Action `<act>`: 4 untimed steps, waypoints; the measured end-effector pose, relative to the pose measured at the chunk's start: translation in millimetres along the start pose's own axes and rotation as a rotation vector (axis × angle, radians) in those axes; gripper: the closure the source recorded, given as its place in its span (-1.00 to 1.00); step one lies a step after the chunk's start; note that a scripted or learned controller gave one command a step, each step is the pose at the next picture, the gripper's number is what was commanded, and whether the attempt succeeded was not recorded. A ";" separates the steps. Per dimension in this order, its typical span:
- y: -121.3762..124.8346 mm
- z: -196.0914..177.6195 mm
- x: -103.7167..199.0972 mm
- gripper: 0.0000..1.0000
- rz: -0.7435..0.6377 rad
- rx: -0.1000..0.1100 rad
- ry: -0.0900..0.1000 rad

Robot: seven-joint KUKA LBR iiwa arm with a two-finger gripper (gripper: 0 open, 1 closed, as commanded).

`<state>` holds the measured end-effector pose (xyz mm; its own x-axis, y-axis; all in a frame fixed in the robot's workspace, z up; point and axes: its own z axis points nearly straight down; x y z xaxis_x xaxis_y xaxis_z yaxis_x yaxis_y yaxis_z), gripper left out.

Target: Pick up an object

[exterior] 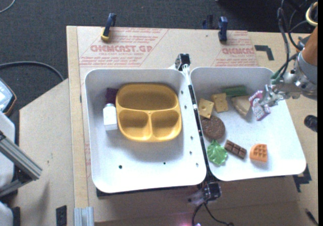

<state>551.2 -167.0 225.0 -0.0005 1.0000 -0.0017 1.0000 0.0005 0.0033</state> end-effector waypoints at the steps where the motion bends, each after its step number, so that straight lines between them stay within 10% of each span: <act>1: -28.3 -10.2 41.9 1.00 -0.003 0.006 0.005; 3: -73.1 -8.5 110.1 1.00 -0.002 0.007 0.004; 4: -69.2 5.6 95.7 1.00 0.002 0.008 0.002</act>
<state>482.0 -71.4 219.0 0.0015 1.0000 0.0008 1.0000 -0.0015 -0.0046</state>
